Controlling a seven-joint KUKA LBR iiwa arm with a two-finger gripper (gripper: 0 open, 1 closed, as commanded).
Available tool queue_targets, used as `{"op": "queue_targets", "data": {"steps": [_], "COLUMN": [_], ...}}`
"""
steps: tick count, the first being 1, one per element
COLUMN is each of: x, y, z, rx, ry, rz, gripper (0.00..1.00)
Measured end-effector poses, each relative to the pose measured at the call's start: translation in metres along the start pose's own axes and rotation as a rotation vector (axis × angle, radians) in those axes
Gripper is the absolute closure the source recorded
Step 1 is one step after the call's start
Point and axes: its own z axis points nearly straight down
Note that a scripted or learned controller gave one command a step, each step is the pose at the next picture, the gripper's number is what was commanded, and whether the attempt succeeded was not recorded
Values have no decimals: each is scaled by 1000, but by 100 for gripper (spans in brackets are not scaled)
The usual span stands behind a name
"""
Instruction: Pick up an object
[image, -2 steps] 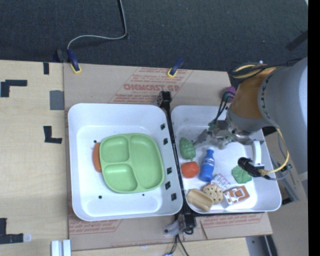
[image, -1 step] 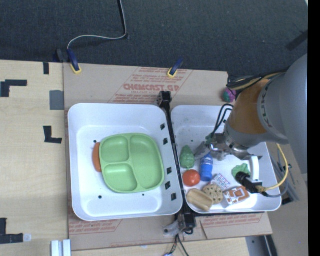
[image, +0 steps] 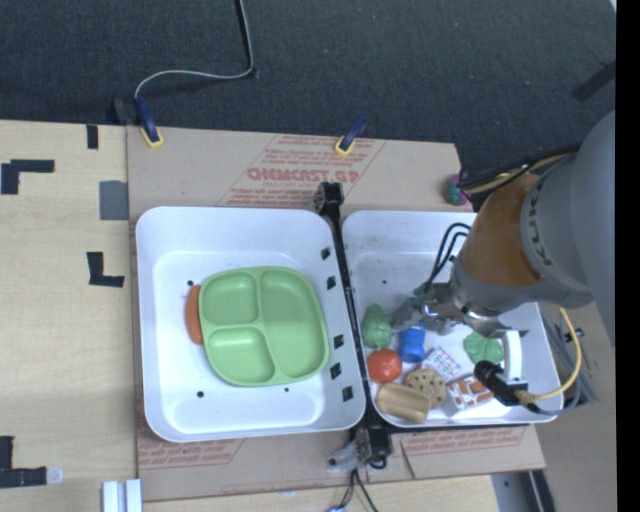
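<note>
The right shallow white plastic bin (image: 380, 250) holds seven small things along its near side: two green lumps (image: 376, 326), one blue cylinder (image: 412, 345), one red ball (image: 384, 365), one tan bread roll (image: 403, 402), one speckled cookie (image: 426, 382) and one printed packet (image: 441, 360). The claw (image: 425, 312) hangs just above the cylinder; whether it is open cannot be told. The left white bin (image: 160, 300) holds one green three-compartment plate (image: 264, 325) and one orange piece (image: 192, 312) at the plate's left edge. Both bins rest on cardboard (image: 290, 170) on the desk (image: 50, 300).

Dark carpet floor (image: 400, 60) behind wood bench (image: 50, 300) w/ cardboard sheet (image: 290, 175) on top.
</note>
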Motion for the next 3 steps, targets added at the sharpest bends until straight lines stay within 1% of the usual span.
{"op": "queue_targets", "data": {"steps": [1,2,3], "x": [11,5,4], "y": [-20,19,20], "z": [1,2,-8], "rx": [8,10,10], "ry": [13,17,15], "rz": [-8,-9,-8], "gripper": [0,0,100]}}
